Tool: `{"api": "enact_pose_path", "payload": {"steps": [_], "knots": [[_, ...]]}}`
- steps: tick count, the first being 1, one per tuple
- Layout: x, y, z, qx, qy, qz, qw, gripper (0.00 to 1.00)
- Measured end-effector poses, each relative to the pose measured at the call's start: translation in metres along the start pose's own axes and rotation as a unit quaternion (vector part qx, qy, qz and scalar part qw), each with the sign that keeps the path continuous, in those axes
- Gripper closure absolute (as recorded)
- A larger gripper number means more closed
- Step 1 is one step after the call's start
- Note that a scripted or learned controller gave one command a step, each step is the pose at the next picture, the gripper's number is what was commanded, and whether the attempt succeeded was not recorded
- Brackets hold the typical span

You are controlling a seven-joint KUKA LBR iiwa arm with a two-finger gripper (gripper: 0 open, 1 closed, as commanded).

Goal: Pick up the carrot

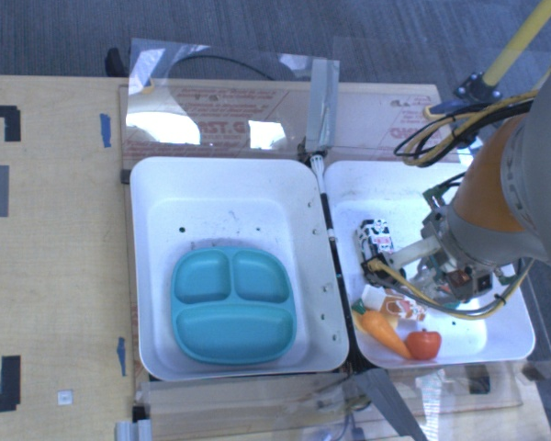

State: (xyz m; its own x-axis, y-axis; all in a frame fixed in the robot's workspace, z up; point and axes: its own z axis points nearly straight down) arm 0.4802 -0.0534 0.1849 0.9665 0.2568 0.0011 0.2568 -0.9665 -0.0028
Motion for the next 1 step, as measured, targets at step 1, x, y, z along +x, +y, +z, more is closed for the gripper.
{"api": "enact_pose_path", "payload": {"steps": [1], "knots": [[-0.0093,0.0454,0.0671,-0.004,0.005,-0.075,0.9971,1.00]]}}
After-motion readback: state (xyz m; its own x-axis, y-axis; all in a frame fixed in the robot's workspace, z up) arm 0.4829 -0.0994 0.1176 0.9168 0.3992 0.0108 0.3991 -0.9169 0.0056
